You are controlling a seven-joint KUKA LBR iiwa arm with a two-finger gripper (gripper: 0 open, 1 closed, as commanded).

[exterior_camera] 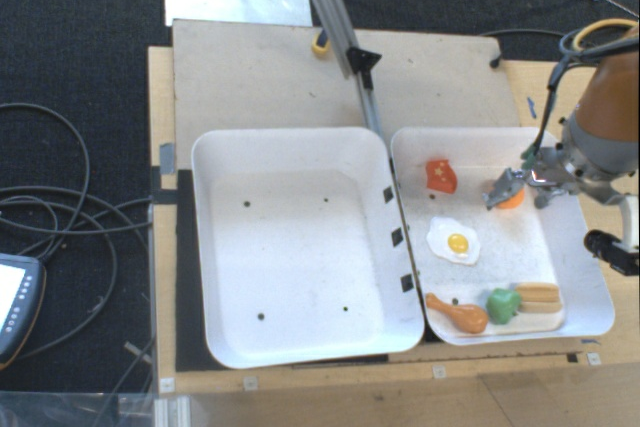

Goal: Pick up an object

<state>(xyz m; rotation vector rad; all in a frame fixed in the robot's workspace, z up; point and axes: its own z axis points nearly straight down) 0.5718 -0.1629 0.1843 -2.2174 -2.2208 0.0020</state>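
One grey two-finger gripper point(508, 188) poised at a small round orange toy piece point(512, 199) in the right-hand shallow white plastic bin point(590, 315).
Finger spread cannot be told; the orange piece lies at the bin's 2 o'clock. A sound grasp would centre over it, clear of the red block point(441, 176) at 9 o'clock.

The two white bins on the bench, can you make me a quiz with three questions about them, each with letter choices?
1. Where do the toy foods lie?
A. right-hand white bin
B. left-hand white bin
C. on the dark floor

2. How many toy foods are in that bin?
A. two
B. six
C. ten

3. What is the two-finger gripper doing?
A. resting outside the bench
B. lifting the fried egg high
C. hanging low right at the small orange toy

Answers:
1 A: the red block, fried egg, drumstick, green piece and hot dog sit inside the right-hand white bin.
2 B: those five plus the small orange toy.
3 C: the two-finger gripper is against it.
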